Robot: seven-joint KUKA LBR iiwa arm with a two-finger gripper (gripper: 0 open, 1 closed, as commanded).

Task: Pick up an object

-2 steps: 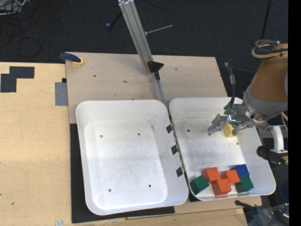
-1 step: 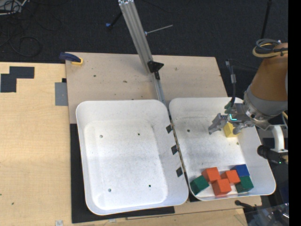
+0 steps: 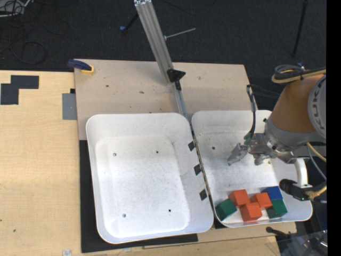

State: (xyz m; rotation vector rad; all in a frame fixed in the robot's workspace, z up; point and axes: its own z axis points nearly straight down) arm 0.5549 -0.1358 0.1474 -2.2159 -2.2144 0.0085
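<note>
Orange blocks (image 3: 249, 204), green blocks (image 3: 226, 209) and blue block (image 3: 274, 193) clustered at right bin's (image 3: 218, 127) near edge, gripper (image 3: 248, 156) above that bin's middle, fingers spread wide, holding nothing, left bin (image 3: 101, 127) alongside.

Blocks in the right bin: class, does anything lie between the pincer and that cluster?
Nothing visible does. The pincer hangs over bare floor of the right bin, and the blocks sit clustered at the bin's near edge, with only open white floor between them.
</note>
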